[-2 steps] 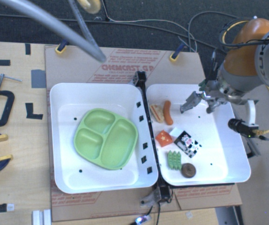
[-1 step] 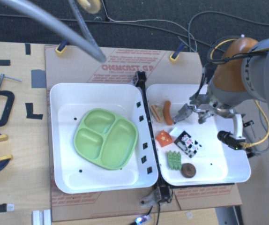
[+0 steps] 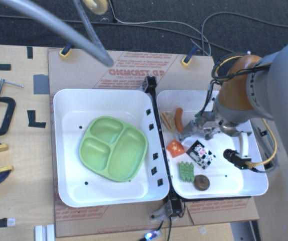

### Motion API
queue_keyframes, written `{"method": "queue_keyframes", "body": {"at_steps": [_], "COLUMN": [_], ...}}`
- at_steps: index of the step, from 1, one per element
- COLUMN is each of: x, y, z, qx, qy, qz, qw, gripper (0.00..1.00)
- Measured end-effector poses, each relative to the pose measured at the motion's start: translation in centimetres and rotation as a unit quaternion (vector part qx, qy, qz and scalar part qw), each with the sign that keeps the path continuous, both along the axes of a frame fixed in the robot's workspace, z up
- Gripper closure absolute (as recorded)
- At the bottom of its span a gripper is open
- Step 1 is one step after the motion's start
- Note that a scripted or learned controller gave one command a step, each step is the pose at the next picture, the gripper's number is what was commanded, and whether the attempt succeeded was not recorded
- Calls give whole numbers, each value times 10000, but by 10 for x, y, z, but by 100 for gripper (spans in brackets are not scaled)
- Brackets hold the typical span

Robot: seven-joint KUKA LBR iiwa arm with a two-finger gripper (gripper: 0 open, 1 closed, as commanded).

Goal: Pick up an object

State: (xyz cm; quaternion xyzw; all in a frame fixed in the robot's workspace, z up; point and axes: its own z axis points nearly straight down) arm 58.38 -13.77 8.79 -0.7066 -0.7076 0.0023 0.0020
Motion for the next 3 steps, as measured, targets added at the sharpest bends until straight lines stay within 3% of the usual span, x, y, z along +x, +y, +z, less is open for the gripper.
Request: {"method": "queue_keyframes", "body": {"at_steps": [1, 3], "x": [1, -1], "y": [1, 1], "z": [13, 102], "qx": [3, 2], "qy": [-15, -46], "qz": [10, 2], "qw": [10000, 10000], "gripper": [100, 100]}}
